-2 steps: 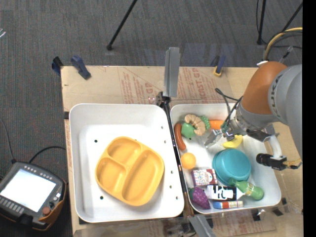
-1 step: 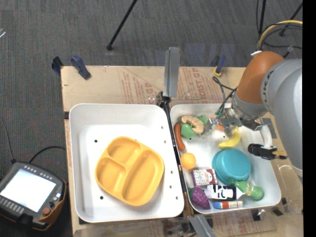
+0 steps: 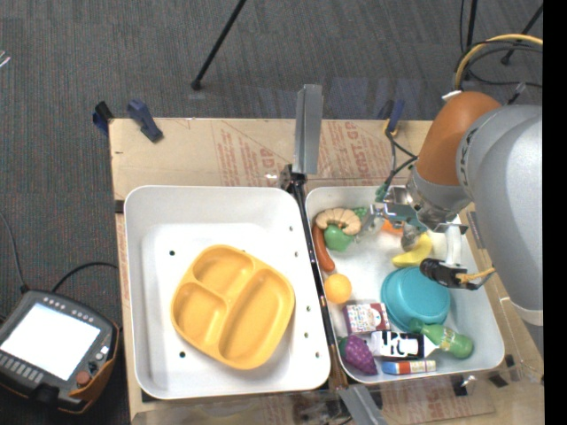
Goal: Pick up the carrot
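Observation:
The carrot [image 3: 388, 227] shows as a small orange piece at the back of the right bin [image 3: 493, 326], mostly hidden under the gripper. A bit of green [image 3: 360, 212] lies just left of it and may be its leafy top. My gripper [image 3: 397, 217] hangs low directly over the carrot, reaching in from the right below the orange wrist band. I cannot tell whether it touches the carrot.
Crowded around it are a croissant [image 3: 339, 220], green pepper [image 3: 337, 236], sausage [image 3: 323, 249], orange [image 3: 337, 288], banana [image 3: 413, 254], teal bowl [image 3: 415, 298], small cartons [image 3: 365, 317] and purple grapes [image 3: 359, 354]. The left bin [image 3: 151, 237] holds a yellow divided plate [image 3: 233, 304].

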`<act>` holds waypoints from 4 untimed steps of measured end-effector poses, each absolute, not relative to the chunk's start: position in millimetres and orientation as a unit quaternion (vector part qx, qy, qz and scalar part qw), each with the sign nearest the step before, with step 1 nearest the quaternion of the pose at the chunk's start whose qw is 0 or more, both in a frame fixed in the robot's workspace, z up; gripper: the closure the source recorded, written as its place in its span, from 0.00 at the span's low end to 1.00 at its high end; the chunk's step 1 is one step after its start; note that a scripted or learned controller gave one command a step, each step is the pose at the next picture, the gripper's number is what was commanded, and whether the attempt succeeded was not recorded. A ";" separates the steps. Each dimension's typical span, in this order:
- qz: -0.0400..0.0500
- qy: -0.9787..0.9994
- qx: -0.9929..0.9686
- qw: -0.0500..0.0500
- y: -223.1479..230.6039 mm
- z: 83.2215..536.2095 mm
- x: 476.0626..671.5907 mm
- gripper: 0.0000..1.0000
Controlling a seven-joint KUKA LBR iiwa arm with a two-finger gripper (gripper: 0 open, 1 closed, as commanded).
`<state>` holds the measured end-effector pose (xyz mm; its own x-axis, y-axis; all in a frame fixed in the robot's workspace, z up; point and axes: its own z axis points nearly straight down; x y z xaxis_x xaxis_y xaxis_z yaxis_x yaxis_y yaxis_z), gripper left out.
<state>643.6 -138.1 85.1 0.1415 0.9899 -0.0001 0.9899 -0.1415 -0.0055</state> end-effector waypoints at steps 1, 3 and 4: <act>0.002 -0.515 -0.857 0.002 -144.8 86.0 643.7 0.00; 0.000 -0.601 -0.799 0.001 -65.9 214.2 547.9 1.00; 0.001 -0.683 -0.731 0.000 -103.8 325.5 513.9 1.00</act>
